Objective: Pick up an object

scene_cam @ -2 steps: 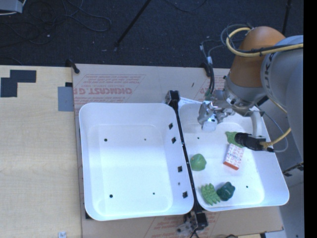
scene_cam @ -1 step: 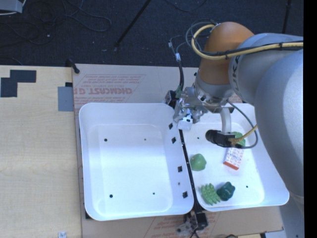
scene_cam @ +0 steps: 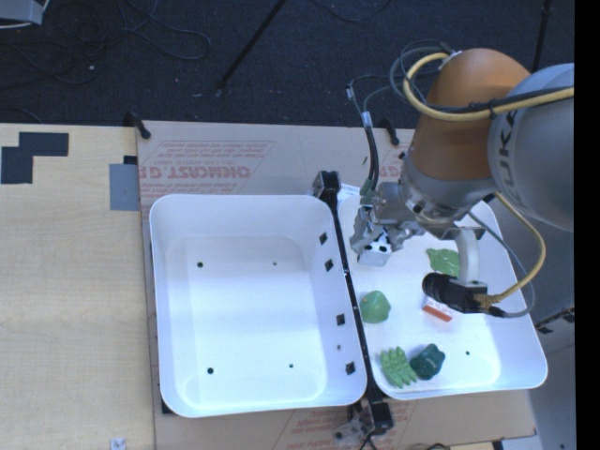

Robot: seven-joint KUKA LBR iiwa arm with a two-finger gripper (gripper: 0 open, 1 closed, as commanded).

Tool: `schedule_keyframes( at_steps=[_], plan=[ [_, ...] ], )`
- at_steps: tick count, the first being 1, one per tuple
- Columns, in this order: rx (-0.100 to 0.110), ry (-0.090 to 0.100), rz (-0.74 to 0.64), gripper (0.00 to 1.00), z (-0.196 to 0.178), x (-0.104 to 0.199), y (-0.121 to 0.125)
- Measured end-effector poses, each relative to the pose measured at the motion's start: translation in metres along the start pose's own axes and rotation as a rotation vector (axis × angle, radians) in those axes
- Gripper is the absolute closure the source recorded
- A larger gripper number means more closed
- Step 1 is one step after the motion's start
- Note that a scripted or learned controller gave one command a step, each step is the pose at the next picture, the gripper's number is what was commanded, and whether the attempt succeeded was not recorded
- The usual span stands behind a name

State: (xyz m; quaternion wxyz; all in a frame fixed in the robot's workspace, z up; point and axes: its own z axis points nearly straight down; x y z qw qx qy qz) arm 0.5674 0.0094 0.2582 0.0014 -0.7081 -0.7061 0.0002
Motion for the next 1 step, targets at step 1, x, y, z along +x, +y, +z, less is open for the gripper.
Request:
schedule_keyframes(
  at_steps=[1],
  plan=[
    [0.003,0.000,-0.011,1.00,0.0500,0.0912,0.0272]
  ],
)
